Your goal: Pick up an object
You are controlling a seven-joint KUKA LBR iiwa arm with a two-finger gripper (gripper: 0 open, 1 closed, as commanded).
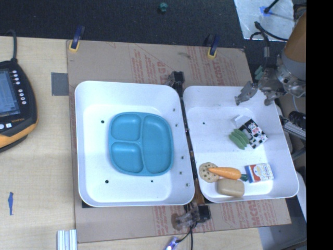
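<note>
Nothing picked yet: my hand (256, 94) hovers open and empty over the right bin's (208, 139) far edge, while the carrot (225, 172), cookie (207, 172) and cartons lie untouched near its front

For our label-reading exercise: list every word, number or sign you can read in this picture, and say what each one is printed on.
None can be read for certain.
Cardboard sheet: faint red print in slanted rows, too blurred to read.
Small carton: coloured label, too small to read.
Black-and-white packet: pattern only, no letters legible.
Handheld pendant: screen and buttons, text too small.
</note>
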